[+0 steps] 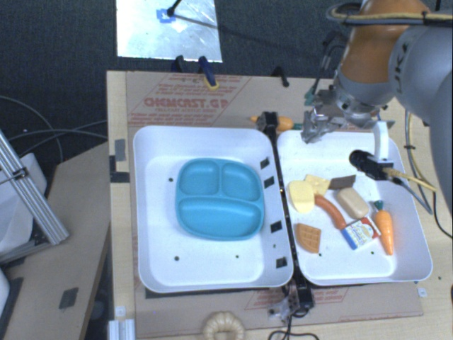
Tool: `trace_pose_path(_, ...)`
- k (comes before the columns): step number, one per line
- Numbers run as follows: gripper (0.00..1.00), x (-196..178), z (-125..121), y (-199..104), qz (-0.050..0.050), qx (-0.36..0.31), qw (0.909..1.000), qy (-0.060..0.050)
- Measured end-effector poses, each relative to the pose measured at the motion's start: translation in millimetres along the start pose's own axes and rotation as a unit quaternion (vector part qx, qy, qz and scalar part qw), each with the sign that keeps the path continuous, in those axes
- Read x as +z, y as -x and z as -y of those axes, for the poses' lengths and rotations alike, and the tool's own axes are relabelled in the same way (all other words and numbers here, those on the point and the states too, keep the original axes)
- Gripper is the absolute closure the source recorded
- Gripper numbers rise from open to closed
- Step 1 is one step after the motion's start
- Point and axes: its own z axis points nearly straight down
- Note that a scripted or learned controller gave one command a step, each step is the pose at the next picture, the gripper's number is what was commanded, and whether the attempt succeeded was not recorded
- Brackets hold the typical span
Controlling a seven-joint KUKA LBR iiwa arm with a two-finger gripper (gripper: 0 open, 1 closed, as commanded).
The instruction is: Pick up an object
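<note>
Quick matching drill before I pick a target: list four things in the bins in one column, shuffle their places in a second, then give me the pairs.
Things:
1. blue divided plate
2. carrot
3. waffle piece
4. gripper

Places:
A. far right of the right bin
B. above the right bin's back-left corner
C. middle of the left bin
D. right bin, front, near the divider

Pairs: 1-C, 2-A, 3-D, 4-B

divided plate (218, 198) in left bin (156, 261), food pieces (340, 210) in right bin (410, 261)
</note>
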Motion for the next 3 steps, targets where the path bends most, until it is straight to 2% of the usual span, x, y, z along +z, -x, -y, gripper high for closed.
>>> trace_pose_path(1, 1.00, -3.0, -0.3, -58.8, 0.000, 0.001, 1.0000, -0.001)
trace_pose_path(2, 1.00, 13.7, -1.5, -111.7, 0.000, 0.000, 1.0000, -0.001)
trace_pose_path(3, 1.00, 10.7, 2.9, -136.2, 0.001, 0.001, 1.0000, -0.001)
